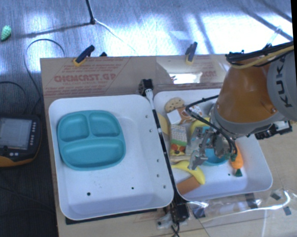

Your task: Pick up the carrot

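The carrot, orange with a green tip toward the front, lies in the right bin near its right wall. My gripper hangs low over the middle of that bin, a hand's width to the left of the carrot. It is above a blue bowl-like item and a yellow banana. The grey and orange wrist hides the part of the bin behind it. Nothing shows between the gripper and the carrot but the blue item.
The right bin also holds a cookie, a printed box and an orange-brown sausage-like piece. A teal divided plate sits in the left bin. A pendant lies left of the bench.
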Motion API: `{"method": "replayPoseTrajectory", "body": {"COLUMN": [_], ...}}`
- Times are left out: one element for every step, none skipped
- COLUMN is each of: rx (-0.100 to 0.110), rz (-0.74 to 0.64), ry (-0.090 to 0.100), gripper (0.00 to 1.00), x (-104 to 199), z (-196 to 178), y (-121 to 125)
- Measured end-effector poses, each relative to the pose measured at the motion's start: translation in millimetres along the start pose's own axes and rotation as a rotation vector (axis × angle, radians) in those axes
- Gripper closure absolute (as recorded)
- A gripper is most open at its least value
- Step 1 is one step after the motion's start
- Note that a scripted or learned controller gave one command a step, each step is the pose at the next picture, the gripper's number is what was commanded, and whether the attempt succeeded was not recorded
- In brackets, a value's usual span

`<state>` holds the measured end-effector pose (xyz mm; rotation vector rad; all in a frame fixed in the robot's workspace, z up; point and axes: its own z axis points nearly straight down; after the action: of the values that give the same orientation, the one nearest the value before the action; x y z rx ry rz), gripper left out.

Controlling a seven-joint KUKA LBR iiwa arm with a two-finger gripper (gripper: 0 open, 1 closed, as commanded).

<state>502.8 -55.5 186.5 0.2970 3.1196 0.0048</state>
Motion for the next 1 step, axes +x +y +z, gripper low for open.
{"method": "replayPoseTrajectory", "body": {"rx": [0.007], "rz": [-0.164], "ry": [-0.008], "gripper": [1.00], "x": [3.8], "z": [-176.5], "y": [-58.4]}}
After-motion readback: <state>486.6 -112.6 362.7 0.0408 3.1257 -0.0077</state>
